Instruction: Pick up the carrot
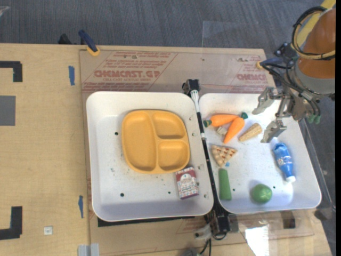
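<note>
Right bin (306, 196): two carrots lie in its far-left part, one (221, 120) flat along the far side, the other (233, 129) slanted with its tip toward the near left, the pair touching at their right ends. Claw (270, 116) hovers over the bin's far right, just right of the carrots and the corn piece (250, 133), fingers spread apart, nothing between them. Blue bottle (283, 161) and green lime (261, 193) lie nearer; yellow divided plate (155, 141) sits in the left bin (101, 159).
</note>
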`<state>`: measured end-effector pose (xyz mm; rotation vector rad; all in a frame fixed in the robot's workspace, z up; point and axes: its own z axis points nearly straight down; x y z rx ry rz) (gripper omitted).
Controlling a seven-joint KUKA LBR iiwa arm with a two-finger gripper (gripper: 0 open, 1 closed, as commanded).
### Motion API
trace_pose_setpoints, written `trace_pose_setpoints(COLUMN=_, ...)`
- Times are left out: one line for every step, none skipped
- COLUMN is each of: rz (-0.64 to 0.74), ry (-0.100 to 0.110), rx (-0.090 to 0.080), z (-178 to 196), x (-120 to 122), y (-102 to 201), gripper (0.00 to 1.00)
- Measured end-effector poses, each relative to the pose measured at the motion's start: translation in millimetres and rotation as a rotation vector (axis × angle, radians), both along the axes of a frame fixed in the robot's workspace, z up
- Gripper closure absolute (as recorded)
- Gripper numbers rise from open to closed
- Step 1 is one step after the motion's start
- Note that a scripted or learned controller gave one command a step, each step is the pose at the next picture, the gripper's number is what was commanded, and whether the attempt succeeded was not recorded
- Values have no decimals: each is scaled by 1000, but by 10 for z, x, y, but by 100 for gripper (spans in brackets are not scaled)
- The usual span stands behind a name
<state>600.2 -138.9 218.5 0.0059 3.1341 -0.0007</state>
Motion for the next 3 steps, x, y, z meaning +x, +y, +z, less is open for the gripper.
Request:
trace_pose_setpoints(rz=5, ry=-4, rx=0, z=-1209, x=448, y=431, gripper=0)
trace_pose_setpoints(rz=-165, ry=-4, rx=3, z=-1289, x=82, y=344, gripper=0)
trace_pose_setpoints(rz=-304, ry=-6, rx=3, z=-1280, x=-452, y=369, gripper=0)
